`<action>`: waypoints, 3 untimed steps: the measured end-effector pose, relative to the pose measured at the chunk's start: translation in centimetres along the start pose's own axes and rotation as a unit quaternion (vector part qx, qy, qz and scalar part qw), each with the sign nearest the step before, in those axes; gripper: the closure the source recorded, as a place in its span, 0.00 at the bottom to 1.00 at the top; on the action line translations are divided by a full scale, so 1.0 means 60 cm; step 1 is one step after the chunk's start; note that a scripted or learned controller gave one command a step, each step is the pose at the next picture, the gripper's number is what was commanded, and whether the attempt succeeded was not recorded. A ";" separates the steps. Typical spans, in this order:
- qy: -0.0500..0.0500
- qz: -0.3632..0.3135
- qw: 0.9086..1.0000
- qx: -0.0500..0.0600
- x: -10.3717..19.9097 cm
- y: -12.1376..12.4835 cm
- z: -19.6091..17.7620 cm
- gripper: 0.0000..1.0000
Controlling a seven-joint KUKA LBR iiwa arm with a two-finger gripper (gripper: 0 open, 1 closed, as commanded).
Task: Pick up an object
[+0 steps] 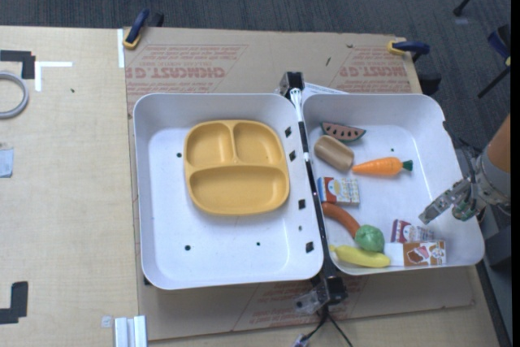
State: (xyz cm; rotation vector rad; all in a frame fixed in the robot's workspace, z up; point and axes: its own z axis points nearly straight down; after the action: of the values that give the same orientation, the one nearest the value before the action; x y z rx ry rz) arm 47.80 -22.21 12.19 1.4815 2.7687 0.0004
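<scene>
Hovering at the right rim of the right bin [431, 114], the end effector [443, 206] points into the bin from the arm's side; whether it is apart or together I cannot tell, and nothing shows in its grip. From the one camera above the desk [65, 175], the right bin carries all the candidates: a watermelon slice [342, 130] and a brown bread roll [334, 152] toward the back, an orange carrot [380, 167] just beside them, a small carton [341, 190] near the divider, then a red sausage [340, 219], a green ball [370, 239] and a banana [361, 258] touching one another at the front. Two flat packets [421, 244] lie nearest the end effector, close to the front right wall. The left bin [162, 240] carries a yellow divided plate [237, 166].

To do the pick well, I would judge the carrot the better target: it lies apart from its neighbours with bare floor around it. The packets are close but flat and crowd the wall, so a descent there risks striking the rim. Closing across the carrot's narrow width should hold best.
</scene>
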 end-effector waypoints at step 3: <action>0.000 -0.177 0.984 0.000 0.259 0.174 -0.118 1.00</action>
State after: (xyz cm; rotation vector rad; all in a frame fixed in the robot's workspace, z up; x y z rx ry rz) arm 47.87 -3.48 19.23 0.9667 2.9866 0.0008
